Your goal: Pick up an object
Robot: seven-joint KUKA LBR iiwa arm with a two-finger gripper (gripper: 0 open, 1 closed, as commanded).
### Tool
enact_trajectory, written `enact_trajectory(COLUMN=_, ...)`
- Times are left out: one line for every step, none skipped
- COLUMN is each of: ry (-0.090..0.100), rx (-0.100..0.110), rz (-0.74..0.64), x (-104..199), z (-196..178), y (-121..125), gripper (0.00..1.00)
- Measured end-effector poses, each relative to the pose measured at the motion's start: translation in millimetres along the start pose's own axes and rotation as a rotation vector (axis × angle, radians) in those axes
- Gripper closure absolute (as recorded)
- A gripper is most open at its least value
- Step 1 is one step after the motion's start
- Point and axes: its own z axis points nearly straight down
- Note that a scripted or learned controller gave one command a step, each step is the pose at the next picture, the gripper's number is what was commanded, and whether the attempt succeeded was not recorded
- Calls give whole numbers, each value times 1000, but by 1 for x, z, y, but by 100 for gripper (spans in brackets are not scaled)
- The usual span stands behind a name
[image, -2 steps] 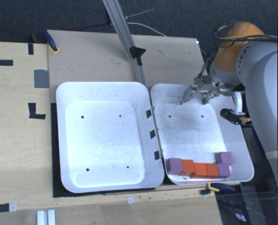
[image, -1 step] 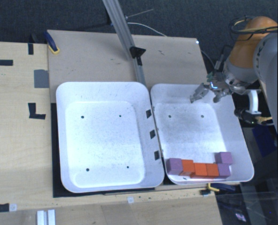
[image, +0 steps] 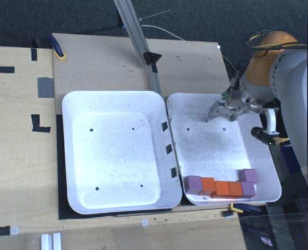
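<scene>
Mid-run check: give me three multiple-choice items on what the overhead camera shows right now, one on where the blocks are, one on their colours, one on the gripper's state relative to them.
1. Where do the small foam blocks lie?
A. near edge of the right white bin
B. centre of the left white bin
C. on the wooden bench

2. Which colours do the blocks show?
A. green and yellow
B. purple and orange
C. all blue

3. How does the two-finger gripper stand relative to the blocks?
A. pressed down on them
B. lifting an orange block
C. apart from them, over the right bin's far end

Answers: 1 A, the row sits along the right bin's near wall. 2 B, purple blocks flank and sit beside orange ones. 3 C, bare bin floor lies between the gripper and the blocks.
</scene>
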Motion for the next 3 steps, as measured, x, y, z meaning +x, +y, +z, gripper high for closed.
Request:
enact_trajectory(ry=0, rx=2, rz=1, x=10, z=-3, y=18, gripper=0)
enact_trajectory(ry=-1, rx=-2, rz=2, x=4, z=-3, y=-2, gripper=0)
enact_trajectory(ry=1, rx=2, rz=1, x=11, z=-3, y=18, gripper=0)
